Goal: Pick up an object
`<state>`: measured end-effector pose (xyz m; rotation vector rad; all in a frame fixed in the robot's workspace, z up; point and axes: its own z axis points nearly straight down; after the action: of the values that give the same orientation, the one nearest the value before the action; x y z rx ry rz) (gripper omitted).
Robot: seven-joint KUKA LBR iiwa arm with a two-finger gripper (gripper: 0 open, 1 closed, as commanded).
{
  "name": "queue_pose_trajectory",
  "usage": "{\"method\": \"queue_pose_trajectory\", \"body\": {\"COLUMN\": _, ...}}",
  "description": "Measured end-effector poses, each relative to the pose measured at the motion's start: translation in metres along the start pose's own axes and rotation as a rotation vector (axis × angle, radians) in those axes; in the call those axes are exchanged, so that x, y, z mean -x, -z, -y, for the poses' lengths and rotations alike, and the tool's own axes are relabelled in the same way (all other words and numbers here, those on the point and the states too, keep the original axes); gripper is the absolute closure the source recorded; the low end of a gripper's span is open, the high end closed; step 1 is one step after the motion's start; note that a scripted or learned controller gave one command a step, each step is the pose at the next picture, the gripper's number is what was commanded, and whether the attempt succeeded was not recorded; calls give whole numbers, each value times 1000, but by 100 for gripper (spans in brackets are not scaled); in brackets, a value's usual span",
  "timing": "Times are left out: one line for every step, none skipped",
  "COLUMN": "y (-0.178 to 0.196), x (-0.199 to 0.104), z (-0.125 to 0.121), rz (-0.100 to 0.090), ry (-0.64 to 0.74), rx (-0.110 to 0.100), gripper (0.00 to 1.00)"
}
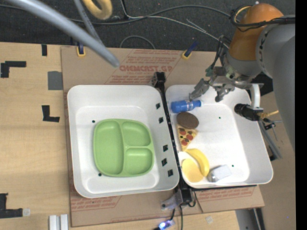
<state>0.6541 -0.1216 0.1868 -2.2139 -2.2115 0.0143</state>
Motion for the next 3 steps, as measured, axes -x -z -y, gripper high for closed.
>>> {"method": "queue_pose_trajectory", "body": {"y": 7, "x": 0, "z": -3, "rz": 2, "ry": 3, "rx": 12, "gripper": 0}}
{"method": "queue_pose_trajectory", "body": {"y": -58, "x": 3, "z": 2, "rz": 2, "ry": 2, "rx": 4, "gripper": 0}}
{"method": "queue_pose_trajectory", "body": {"y": -105, "x": 5, "z": 4, "rz": 7, "ry": 4, "rx": 3, "gripper": 0}}
